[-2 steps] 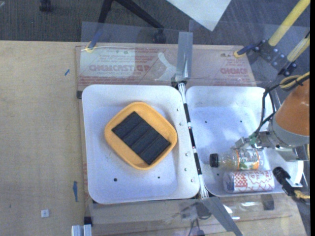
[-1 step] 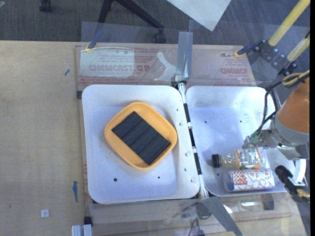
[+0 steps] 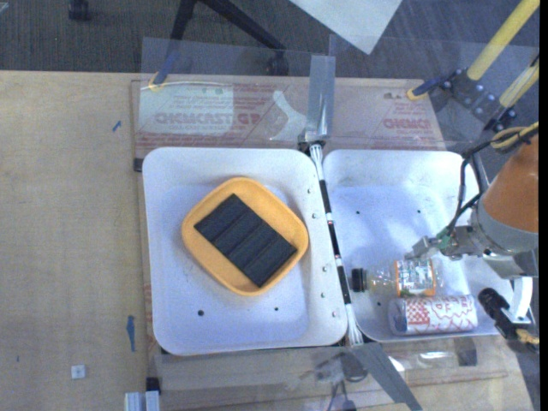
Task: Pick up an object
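- The gripper (image 3: 431, 248) is lowered into the right bin (image 3: 385, 174), just above the small bottle (image 3: 396, 276), presumably to grasp it.
- Whether anything is held cannot be told.
- A red-and-white can (image 3: 432, 313) lies beside the bottle.
- A yellow dish (image 3: 244, 234) rests in the left bin (image 3: 171, 315), well apart.

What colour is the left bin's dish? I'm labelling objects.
Yellow-orange dish with a black ribbed centre, camera view.

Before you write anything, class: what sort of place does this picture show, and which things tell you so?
Probably a robotics lab or test bench. A grey arm with an orange band reaches over two shallow white bins, a wheeled office chair base stands behind, and taped clear shields edge the wooden bench.
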You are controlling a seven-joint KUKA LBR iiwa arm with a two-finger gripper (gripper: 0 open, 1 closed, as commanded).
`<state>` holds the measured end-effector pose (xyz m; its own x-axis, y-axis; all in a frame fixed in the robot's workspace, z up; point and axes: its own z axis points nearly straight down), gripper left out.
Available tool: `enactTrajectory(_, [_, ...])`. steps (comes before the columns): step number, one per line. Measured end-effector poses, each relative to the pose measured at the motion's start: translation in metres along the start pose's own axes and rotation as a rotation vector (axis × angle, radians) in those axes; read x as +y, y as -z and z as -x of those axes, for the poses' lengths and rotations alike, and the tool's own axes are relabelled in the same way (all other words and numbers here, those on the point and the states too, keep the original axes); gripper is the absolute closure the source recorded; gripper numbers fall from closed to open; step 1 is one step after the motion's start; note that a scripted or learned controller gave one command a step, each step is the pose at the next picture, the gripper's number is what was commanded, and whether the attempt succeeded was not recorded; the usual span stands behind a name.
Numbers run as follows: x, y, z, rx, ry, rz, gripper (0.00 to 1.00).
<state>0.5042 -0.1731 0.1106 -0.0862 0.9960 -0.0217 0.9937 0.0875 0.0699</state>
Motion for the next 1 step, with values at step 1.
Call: enactTrajectory(1, [-0.0016, -0.0056, -0.0284, -0.028, 0.087, 0.008, 0.00])
